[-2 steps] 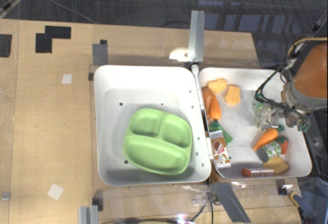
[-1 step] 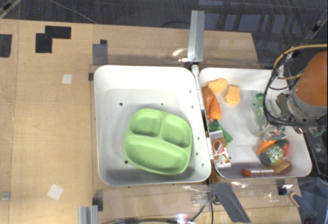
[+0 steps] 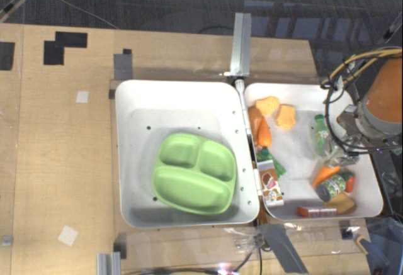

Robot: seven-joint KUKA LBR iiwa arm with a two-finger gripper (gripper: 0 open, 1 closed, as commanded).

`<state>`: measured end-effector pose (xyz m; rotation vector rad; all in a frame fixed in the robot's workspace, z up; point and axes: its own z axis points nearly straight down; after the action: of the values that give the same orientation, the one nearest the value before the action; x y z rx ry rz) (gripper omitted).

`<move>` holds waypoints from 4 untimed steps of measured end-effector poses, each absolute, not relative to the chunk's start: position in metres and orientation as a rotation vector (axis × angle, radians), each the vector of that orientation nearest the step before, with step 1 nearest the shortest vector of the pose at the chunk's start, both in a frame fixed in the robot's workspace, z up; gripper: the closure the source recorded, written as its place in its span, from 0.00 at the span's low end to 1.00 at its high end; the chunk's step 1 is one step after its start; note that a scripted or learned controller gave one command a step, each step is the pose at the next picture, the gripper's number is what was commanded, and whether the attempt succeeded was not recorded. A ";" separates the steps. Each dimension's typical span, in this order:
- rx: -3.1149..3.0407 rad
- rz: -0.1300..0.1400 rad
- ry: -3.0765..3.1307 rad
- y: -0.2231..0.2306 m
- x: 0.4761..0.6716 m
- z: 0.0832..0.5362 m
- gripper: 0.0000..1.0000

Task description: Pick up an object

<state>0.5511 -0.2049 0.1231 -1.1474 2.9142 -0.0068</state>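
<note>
The right bin (image 3: 302,94) holds several small items. Two orange chunks (image 3: 277,111) lie at its back left, with a carrot (image 3: 261,130) along the left wall. A small printed box (image 3: 271,187) sits near the front left. A green can (image 3: 332,187), an orange piece (image 3: 326,173), a brown item (image 3: 344,204) and a red bar (image 3: 317,211) crowd the front right. A green packet (image 3: 322,132) lies toward the right. My gripper (image 3: 340,157) hangs low over the right side of this bin, just above the orange piece and the can, with nothing visibly held.
The left bin (image 3: 135,141) holds a light green divided plate (image 3: 194,173). A metal post (image 3: 241,44) stands behind the wall between the bins. Cables loop around the arm's wrist (image 3: 381,101) at the right edge.
</note>
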 end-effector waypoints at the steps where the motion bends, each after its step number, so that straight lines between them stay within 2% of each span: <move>1: -1.726 -0.008 2.615 -0.197 0.551 0.146 1.00; 2: -2.250 -0.005 2.183 -0.173 0.534 0.152 1.00; 3: -1.966 -0.015 2.439 -0.176 0.536 0.267 1.00; 4: -1.865 -0.004 2.516 -0.096 0.561 0.277 1.00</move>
<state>0.5610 -0.0958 0.2767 -1.8646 2.5160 -0.0037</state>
